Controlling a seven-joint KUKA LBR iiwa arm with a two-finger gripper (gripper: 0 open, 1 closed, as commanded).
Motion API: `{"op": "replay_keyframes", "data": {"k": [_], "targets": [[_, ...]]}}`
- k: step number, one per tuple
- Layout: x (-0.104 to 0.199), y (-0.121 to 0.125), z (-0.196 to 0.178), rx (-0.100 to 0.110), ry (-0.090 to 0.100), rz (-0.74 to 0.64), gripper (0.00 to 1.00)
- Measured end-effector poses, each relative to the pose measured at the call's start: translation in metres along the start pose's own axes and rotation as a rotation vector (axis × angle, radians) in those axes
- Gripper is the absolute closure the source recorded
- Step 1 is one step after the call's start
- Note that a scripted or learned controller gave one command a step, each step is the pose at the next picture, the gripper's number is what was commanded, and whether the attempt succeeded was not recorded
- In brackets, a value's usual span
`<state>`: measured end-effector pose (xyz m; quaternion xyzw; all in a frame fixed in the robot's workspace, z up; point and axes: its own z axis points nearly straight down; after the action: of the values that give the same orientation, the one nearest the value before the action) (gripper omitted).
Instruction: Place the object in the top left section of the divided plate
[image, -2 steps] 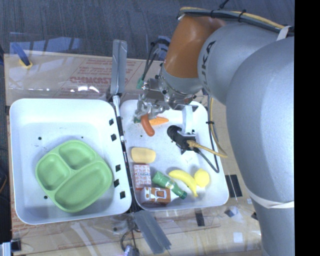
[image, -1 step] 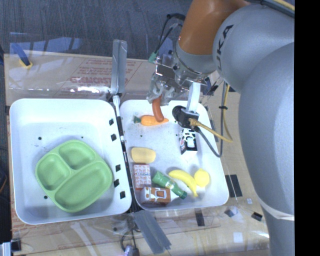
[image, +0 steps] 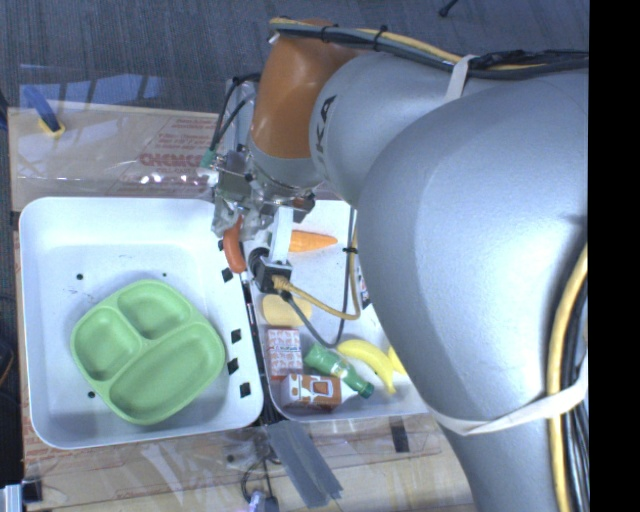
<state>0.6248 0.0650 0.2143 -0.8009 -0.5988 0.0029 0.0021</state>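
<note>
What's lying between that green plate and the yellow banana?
In the camera view, between the green divided plate and the banana come the bins' adjoining walls, then a small printed packet and a green bottle.

A robotics lab bench is suggested: two shallow white bins (image: 40, 300) are set side by side on a taped, plastic-covered board (image: 120, 150). Toy food (image: 345, 365) is gathered lower centre under a cabled industrial arm (image: 450, 200)

Wood bench (image: 90, 150) w/ clear plastic sheet (image: 120, 140), dark grey backdrop (image: 120, 40).
</note>
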Motion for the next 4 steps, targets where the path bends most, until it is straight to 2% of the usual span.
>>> {"op": "replay_keyframes", "data": {"k": [1,2,3,4], "targets": [[0.059,-0.066,0.038,-0.001,0.0,-0.176,1.0],[0.098,-0.125,0.113,-0.01,0.006,-0.18,1.0],[0.055,-0.15,0.109,-0.047,0.042,-0.198,1.0],[0.066,-0.074,0.114,-0.006,0.022,-0.325,1.0]]}}
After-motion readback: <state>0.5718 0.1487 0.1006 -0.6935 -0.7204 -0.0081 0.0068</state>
